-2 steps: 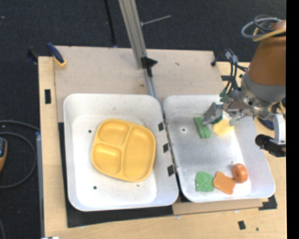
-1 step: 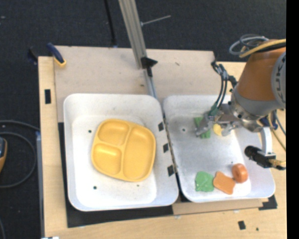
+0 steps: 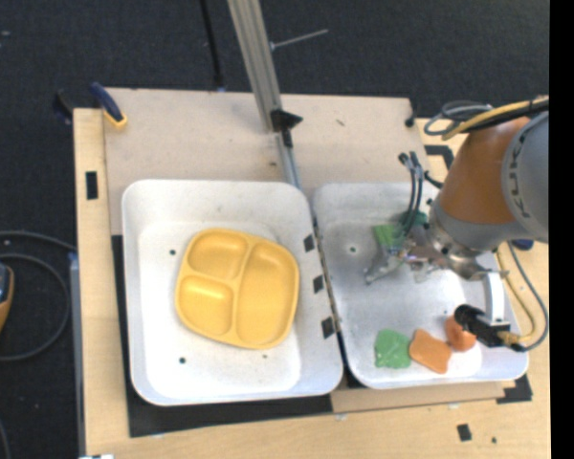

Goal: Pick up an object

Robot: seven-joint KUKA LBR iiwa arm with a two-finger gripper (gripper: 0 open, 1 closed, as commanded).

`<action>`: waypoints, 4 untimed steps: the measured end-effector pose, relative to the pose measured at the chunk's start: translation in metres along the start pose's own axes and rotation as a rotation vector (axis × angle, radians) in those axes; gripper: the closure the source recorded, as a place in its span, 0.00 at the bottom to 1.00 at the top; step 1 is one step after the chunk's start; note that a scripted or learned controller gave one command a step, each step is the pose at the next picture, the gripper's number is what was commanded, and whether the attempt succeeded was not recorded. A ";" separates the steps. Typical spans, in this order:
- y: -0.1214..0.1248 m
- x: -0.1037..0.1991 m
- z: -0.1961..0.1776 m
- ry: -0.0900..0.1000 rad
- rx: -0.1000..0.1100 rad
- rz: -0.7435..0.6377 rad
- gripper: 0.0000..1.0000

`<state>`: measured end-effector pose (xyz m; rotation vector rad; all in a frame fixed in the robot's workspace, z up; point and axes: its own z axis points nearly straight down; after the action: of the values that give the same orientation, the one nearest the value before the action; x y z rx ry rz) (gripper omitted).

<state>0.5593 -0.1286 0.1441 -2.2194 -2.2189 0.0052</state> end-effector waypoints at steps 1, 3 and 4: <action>0.001 -0.001 0.045 -0.001 -0.006 0.001 0.00; 0.012 0.003 -0.029 -0.002 -0.013 -0.004 1.00; 0.013 -0.001 -0.073 -0.002 -0.012 -0.003 1.00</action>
<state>0.5723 -0.1292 0.2171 -2.2225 -2.2294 -0.0055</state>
